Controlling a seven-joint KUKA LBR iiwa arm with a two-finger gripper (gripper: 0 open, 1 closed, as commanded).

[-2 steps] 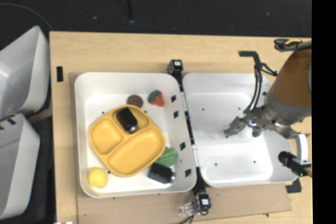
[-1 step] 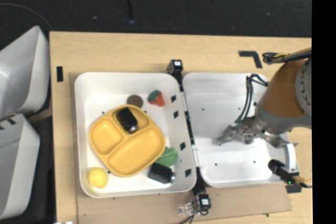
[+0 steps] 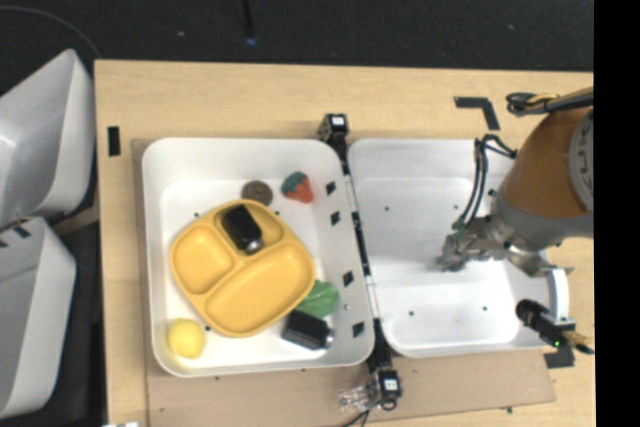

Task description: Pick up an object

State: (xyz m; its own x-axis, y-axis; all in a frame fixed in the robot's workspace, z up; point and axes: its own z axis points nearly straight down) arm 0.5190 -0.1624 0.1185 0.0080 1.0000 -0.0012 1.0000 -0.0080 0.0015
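The gripper [image 3: 453, 253] hangs low over the right bin [image 3: 420, 325], in the right-centre of the frame, at the end of the grey arm [image 3: 548, 185] that reaches in from the right edge; from this height I cannot tell how it is set, and nothing shows in its grasp. Every object lies to the left of it, in the left bin [image 3: 160, 175], across the divider where the two bins meet. Nearest along that line are the green piece [image 3: 322, 295] and the dark block [image 3: 306, 330], both in the lower centre of the frame, just beside the lower right rim of the yellow divided plate [image 3: 245, 290]; the block's long axis runs slantwise, from upper left to lower right. Further left and higher, a black item [image 3: 242, 227] rests in the plate's upper compartment, with a brown round piece [image 3: 257, 191] and a red strawberry-like toy [image 3: 296, 185] just above the plate. The yellow ball [image 3: 185, 339] sits farthest, at lower left. The coming move therefore looks to be a leftward traverse over the divider, slightly down-frame if the block or green piece is the target
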